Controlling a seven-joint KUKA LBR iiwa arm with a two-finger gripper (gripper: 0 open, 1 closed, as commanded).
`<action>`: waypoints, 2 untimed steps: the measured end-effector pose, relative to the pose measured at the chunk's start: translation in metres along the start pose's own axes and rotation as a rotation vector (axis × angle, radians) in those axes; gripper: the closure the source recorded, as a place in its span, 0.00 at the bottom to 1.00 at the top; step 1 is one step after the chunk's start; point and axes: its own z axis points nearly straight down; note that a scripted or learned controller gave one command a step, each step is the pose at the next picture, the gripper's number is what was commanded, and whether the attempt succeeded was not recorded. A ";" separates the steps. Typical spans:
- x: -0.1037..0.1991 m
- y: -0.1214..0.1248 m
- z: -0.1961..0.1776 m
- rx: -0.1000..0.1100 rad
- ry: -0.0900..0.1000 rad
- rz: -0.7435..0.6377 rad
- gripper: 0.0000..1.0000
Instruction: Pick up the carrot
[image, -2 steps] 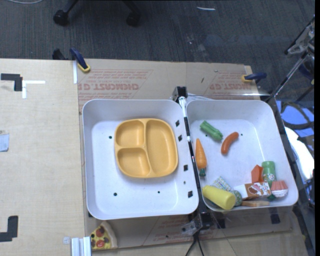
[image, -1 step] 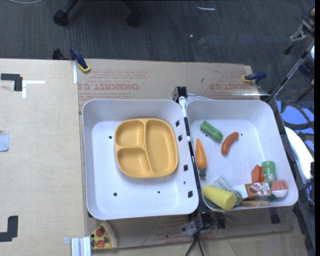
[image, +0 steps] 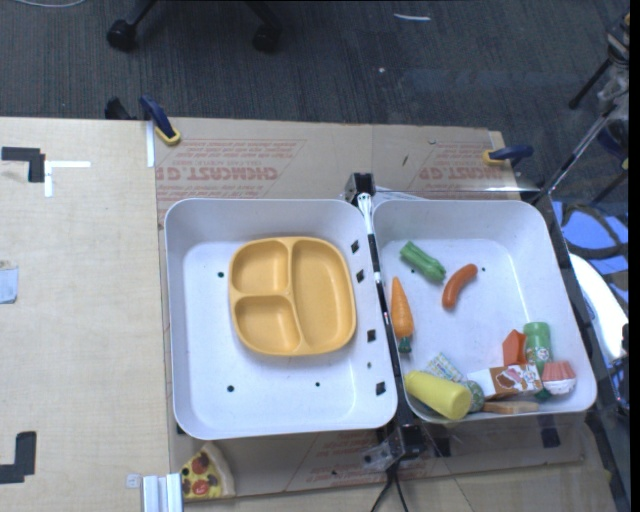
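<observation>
The carrot is orange with a small green top at its near end. It lies lengthwise along the left wall of the right bin, close to the divider between the two bins. Nothing touches it.
The right bin also holds a green pickle, a red sausage, a yellow cylinder and several small packaged toys in the near right corner. A yellow divided plate sits in the left bin. A toy pizza slice lies outside, front left.
</observation>
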 end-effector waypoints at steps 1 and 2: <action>0.000 0.000 0.000 0.000 0.000 0.001 0.00; -0.005 -0.006 -0.042 -0.002 0.007 0.103 0.00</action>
